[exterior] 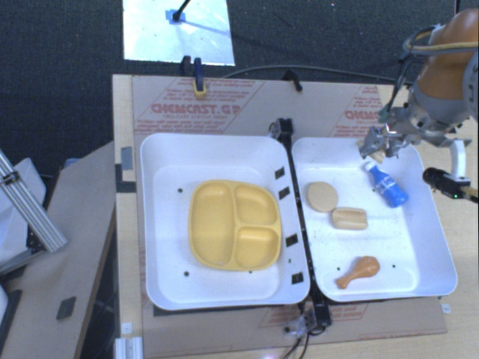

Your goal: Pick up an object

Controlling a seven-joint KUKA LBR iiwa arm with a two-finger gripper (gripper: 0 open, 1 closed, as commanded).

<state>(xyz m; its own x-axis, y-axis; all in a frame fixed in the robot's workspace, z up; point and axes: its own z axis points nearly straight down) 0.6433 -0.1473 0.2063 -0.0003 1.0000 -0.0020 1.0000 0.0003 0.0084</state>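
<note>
The right white bin [426,268] holds a blue bottle [386,185] lying near its far right corner, a round tan disc [322,197], a tan bread-like block [349,218] and a brown drumstick shape [358,271] near the front. My gripper [383,145] hangs over the bin's far right corner, just above the bottle's cap end. The grey arm with its orange band [449,47] comes in from the upper right. Nothing shows between the fingers.
The left white bin [161,200] carries a yellow divided plate [233,224]. A black divider with clips [290,200] runs between the bins. A blue and yellow clamp [197,75] sits at the bench's far edge, and a metal rail [30,208] lies to the left.
</note>
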